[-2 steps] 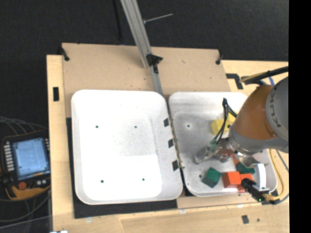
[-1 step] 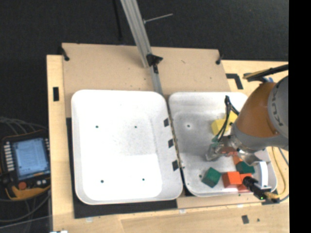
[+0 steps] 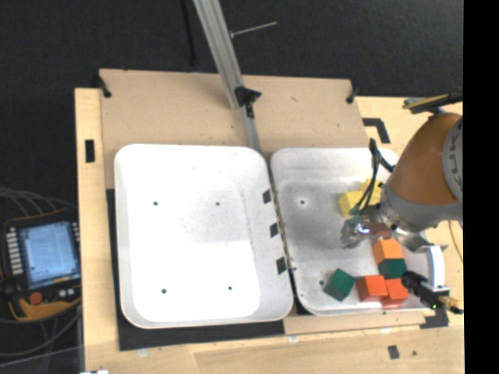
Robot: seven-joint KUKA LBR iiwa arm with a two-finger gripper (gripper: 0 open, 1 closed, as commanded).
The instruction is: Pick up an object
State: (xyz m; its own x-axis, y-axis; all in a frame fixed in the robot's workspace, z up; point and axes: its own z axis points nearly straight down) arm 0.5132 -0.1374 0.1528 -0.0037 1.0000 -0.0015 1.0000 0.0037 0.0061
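Note:
The right bin (image 3: pixel 312 185) holds several small blocks. A yellow block (image 3: pixel 351 202) lies near its middle right, partly behind the arm. A green block (image 3: pixel 339 284) sits near the front edge. Orange blocks (image 3: pixel 380 287) lie at the front right, with another orange block (image 3: pixel 387 250) and a dark green one (image 3: pixel 393 267) just above them. My gripper (image 3: pixel 356 232) hangs low over the bin floor, just below the yellow block and left of the orange block. Nothing can be seen between its fingers.
The left bin (image 3: pixel 191 232) is a shallow white tray beside the right one. A metal pole (image 3: pixel 222 45) slants up from the bins' back edge. A teach pendant (image 3: pixel 43 255) lies off the bench at far left. The arm's orange band (image 3: pixel 429 162) covers the right bin's right rim.

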